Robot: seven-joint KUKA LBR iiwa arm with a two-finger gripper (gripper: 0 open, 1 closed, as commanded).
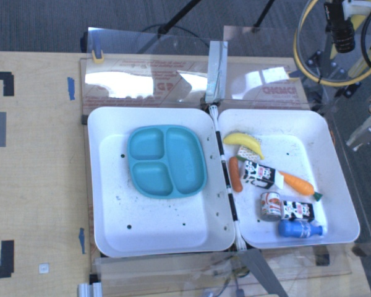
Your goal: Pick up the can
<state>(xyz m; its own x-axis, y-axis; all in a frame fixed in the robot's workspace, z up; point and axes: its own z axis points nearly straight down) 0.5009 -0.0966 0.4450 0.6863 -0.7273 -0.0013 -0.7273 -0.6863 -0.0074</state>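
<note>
Blue bottle (300, 229) nearest, red/white can (271, 205) on side just behind; gripper unseen

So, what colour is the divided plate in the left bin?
Light blue plate, seen in the camera view.

I'm looking at a robotics lab. My wooden counter (37, 184) carries blue tape marks (71, 88), clear plastic shields (148, 73) behind two white bins (105, 166), and looped yellow cabling (321, 36) over grey carpet.
</note>
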